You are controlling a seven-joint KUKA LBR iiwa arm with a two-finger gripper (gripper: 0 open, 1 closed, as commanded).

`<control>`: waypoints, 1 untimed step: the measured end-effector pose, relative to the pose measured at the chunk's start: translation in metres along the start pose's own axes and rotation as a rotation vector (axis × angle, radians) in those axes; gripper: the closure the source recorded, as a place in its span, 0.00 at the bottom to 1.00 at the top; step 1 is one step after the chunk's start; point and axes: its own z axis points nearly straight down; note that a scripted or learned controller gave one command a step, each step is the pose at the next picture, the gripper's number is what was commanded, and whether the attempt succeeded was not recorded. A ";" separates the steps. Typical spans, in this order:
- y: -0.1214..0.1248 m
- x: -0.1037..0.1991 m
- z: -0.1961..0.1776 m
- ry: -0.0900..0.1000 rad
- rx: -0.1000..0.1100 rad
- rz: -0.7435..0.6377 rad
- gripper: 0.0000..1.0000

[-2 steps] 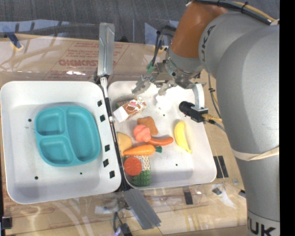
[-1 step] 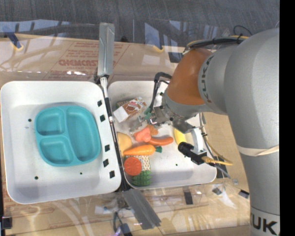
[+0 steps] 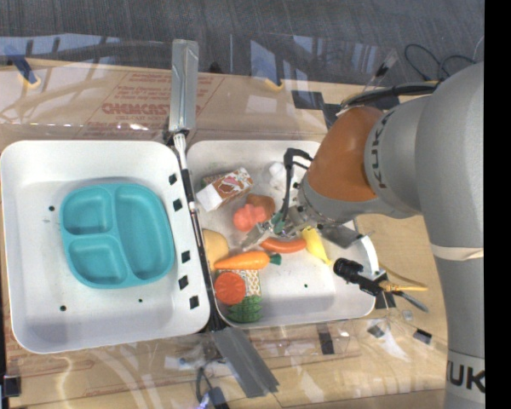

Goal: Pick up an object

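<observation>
Low and centre in the frame, the toy carrot (image 3: 241,262) and its neighbours crowd the right bin (image 3: 358,301); a good pick means dropping the pincer (image 3: 288,221) straight onto one piece. How wide it stands I cannot tell (the wrist hides it). Further left, a teal divided tray (image 3: 115,233) sits in the left bin (image 3: 17,228), with the plastic-covered counter (image 3: 111,100) along the top.

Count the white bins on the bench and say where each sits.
2. The left bin holds a teal tray; the right bin holds toy food under the arm.
</observation>
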 end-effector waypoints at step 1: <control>0.000 0.000 -0.010 0.000 0.001 -0.002 1.00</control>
